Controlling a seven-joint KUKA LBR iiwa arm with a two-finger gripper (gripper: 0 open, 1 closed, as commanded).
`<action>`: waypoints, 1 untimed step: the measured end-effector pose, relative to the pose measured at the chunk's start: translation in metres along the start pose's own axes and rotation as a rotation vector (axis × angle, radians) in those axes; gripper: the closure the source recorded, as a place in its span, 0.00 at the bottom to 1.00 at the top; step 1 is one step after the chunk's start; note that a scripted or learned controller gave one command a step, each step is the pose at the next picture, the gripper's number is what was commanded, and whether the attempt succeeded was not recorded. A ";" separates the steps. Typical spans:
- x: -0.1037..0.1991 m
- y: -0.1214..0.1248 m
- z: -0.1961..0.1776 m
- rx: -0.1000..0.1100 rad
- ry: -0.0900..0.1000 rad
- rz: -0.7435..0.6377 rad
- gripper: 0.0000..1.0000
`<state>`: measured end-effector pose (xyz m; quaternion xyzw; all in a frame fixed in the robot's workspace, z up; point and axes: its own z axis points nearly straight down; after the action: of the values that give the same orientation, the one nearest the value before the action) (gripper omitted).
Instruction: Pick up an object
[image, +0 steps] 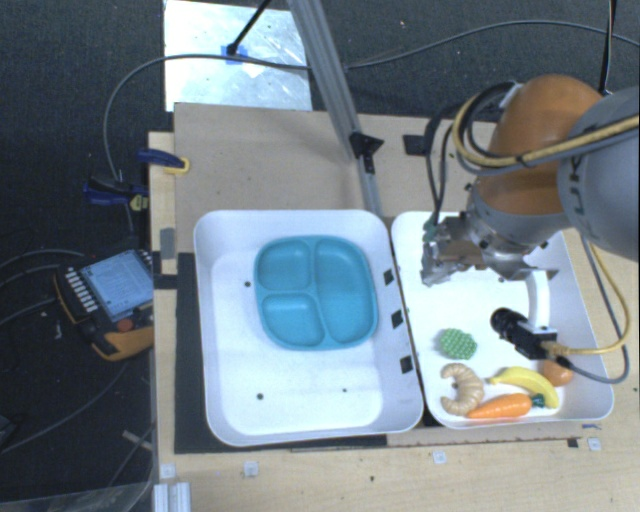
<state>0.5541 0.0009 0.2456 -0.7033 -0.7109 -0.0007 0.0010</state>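
A: Near edge, right bin (590, 405). What lies there?

B: Carrot (499, 407) along the front wall, banana (521, 379) just behind it, croissant (461, 387) curled at the carrot's left end. A small orange piece (556, 373), too small to name, sits at the banana's right.

A: Farther in?

B: Green ball (458, 344), just behind the croissant. A black cylinder (516, 332) on the arm hangs to its right.

A: Gripper?

B: Gripper (438, 262) over the right bin's far left part, well apart from the food. Nothing seen between its fingers; cannot tell if they are apart or together.

A: Left bin (225, 330)?

B: Blue plate (316, 291), three compartments, toward the far side.
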 end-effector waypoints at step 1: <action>0.056 -0.027 0.004 0.001 0.000 0.000 1.00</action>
<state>0.5264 0.0562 0.2417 -0.7034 -0.7108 -0.0001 0.0012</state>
